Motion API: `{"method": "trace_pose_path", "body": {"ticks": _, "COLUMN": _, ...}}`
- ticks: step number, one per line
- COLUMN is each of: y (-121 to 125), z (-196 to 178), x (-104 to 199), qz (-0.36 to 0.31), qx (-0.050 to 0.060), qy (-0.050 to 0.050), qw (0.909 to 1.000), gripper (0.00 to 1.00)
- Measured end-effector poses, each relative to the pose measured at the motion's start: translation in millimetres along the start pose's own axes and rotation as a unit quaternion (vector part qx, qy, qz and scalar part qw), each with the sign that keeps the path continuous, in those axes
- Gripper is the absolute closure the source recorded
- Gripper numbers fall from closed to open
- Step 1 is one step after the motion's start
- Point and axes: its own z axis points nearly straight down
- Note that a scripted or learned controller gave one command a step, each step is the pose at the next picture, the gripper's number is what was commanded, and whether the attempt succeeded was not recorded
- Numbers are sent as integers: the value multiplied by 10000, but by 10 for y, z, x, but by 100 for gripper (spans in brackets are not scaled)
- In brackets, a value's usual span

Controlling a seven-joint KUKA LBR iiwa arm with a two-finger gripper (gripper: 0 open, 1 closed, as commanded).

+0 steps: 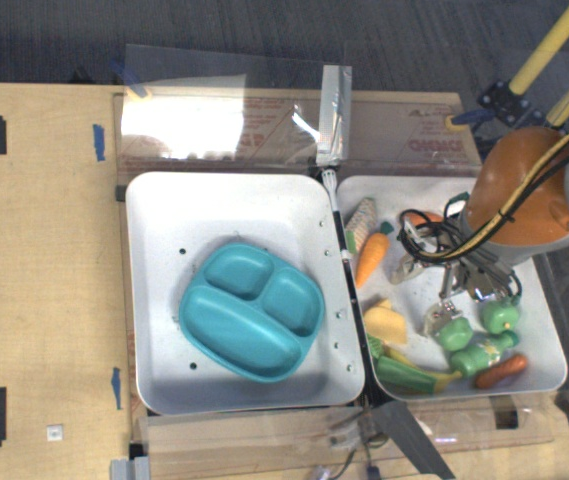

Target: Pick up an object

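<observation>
- Nearest the camera, along the front wall of the right bin [552,353], lies a row of toy food: a dark green vegetable [404,372] lying slantwise, a reddish piece [501,369], and small green pieces [456,334] bunched between them.
- Just behind these sits the gripper [451,308], hanging from the grey arm with its orange band [516,193] and a loop of black cable [434,240].
- How far the gripper is open I cannot tell; metal parts and cable crowd together there, and nothing can be made out as held.
- For the coming move, the closest candidates are the green pieces, which lie directly below and slightly toward the front of the gripper, seemingly touching or just beside it.
- A rounder green piece [501,315] sits just to the gripper's right in view.
- A yellow piece [385,323] lies to its left, near the bin's inner wall.
- An orange carrot [370,256] lies farther back-left, its long axis running roughly front to back, beside a pale striped item [362,214].
- My judgement: a short drop would meet the green cluster, though tight packing risks a glancing grasp.
- The left bin [154,268] holds a teal divided tray [252,310], set at a slant, well apart from the gripper.
</observation>
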Motion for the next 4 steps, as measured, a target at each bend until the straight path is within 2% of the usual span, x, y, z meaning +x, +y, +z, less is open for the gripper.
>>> {"method": "trace_pose_path", "body": {"ticks": 1, "y": -844, "z": -702, "x": -804, "qz": -1171, "qx": 3, "qy": 10, "qw": 9931, "gripper": 0}}
{"method": "trace_pose_path", "body": {"ticks": 2, "y": -646, "z": 16, "x": -1019, "qz": -1564, "qx": 3, "qy": 7, "qw": 9877, "gripper": 0}}
{"method": "trace_pose_path", "body": {"ticks": 3, "y": -309, "z": 26, "x": -815, "qz": -1481, "qx": -17, "qy": 20, "qw": 9890, "gripper": 0}}
{"method": "trace_pose_path", "body": {"ticks": 4, "y": -211, "z": 18, "x": -633, "qz": -1016, "qx": -9, "qy": 16, "qw": 9948, "gripper": 0}}
